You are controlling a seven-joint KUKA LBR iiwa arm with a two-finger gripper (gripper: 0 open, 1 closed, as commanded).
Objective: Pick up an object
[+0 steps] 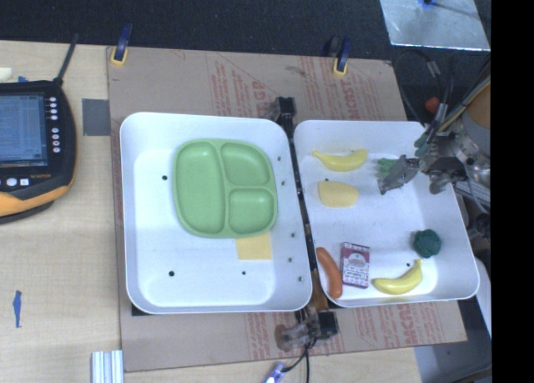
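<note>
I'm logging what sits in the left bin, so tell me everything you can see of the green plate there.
The green divided plate is pale green, looks like matte plastic, and has rounded corners with three compartments: one long along its left side and two smaller ones on its right. It lies flat, right side up, turned slightly askew, in the upper middle of the left bin. A flat yellow square lies against its lower edge. Its compartments hold nothing visible.

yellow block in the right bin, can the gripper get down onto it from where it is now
Probably yes. The yellow block lies flat with bare bin floor around it, apart from the banana above it, and the gripper sits just to its right with nothing between them.
</note>
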